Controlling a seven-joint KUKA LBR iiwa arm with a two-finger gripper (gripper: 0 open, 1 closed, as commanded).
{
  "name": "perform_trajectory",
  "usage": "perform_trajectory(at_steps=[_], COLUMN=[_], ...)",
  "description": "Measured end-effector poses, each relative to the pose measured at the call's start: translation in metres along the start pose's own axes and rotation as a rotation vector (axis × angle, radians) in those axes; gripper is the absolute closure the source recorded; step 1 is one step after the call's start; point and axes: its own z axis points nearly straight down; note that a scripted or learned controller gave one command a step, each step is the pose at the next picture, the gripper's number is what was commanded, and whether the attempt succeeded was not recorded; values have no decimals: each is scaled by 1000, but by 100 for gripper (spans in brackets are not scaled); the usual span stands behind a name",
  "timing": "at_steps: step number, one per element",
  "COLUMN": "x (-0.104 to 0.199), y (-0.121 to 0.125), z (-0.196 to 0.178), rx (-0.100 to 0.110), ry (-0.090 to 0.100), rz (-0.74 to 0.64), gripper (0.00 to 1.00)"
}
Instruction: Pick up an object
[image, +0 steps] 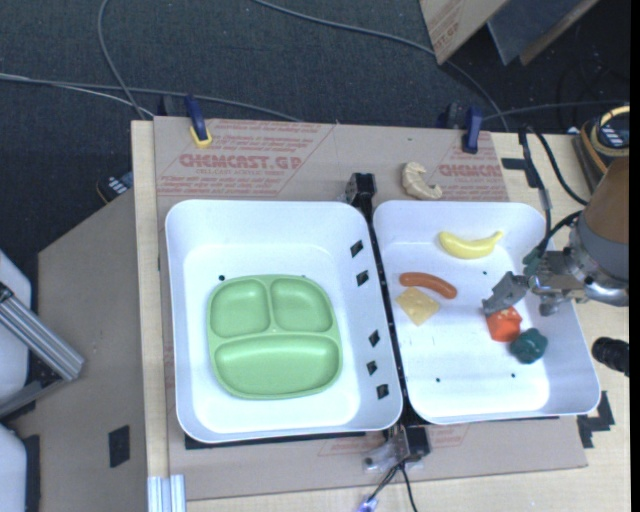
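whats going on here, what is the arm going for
A grey robot arm reaches in from the right over the right bin, its gripper low beside an orange-red item, with a dark green one next to it. Nothing is visibly held yet. A banana, a sausage and a yellow wedge lie further left in that bin. The left bin holds a green divided plate.

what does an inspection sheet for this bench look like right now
surface: wooden bench bearing left bin and right bin
job's things: in right bin, banana, sausage, yellow wedge, red-orange piece, dark green piece
clutter: green divided plate in left bin; beige item on bench behind right bin
grippers: gripper over right bin beside the red-orange piece, nothing seen held
cables: several across dark floor
surroundings: two clamps at bench's far edge
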Motion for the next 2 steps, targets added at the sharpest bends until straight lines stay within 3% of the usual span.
perform_trajectory(at_steps=[1,2], x=[0,1], y=[3,3], z=[-7,36], rx=[-14,-9], ry=[-3,-1], rz=[-4,-3], gripper=[0,0])
